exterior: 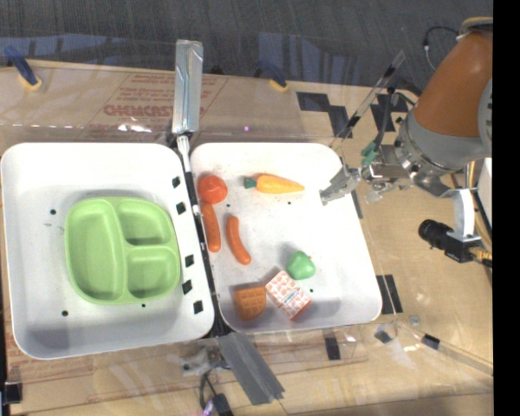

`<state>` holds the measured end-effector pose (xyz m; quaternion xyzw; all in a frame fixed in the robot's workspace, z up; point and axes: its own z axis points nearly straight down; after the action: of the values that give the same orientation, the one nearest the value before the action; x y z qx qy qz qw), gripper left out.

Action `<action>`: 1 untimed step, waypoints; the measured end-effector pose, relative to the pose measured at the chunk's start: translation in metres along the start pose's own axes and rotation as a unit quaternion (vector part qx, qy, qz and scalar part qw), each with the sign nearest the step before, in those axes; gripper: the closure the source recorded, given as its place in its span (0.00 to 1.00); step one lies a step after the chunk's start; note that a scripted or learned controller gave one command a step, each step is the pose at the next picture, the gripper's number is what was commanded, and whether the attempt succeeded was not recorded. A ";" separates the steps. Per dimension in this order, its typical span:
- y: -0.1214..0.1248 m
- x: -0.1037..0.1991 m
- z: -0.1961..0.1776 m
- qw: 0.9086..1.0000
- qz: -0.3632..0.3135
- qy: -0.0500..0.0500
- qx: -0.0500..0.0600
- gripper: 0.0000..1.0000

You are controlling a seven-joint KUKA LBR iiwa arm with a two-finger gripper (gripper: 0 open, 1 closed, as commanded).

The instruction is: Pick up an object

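Your tool (336, 189) hangs over the right bin's (351, 258) far right edge — whether wide or narrow, you cannot tell.

In that bin you have a carrot (276, 183) near the far edge, a tomato (211, 188) by the left wall, two sausages (237, 239) mid-bin, and a green pepper (301, 265), a patterned box (288, 294) and an orange block (250, 302) toward the near edge — nothing touches the tool. A green divided plate (121, 250) lies in the left bin (26, 232).
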<state>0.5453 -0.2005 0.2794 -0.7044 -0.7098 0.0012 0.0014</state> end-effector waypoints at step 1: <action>-0.009 0.023 0.082 0.999 0.044 0.000 0.001 0.00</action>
<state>0.5359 -0.1777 0.1974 -0.7352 -0.6778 0.0019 0.0023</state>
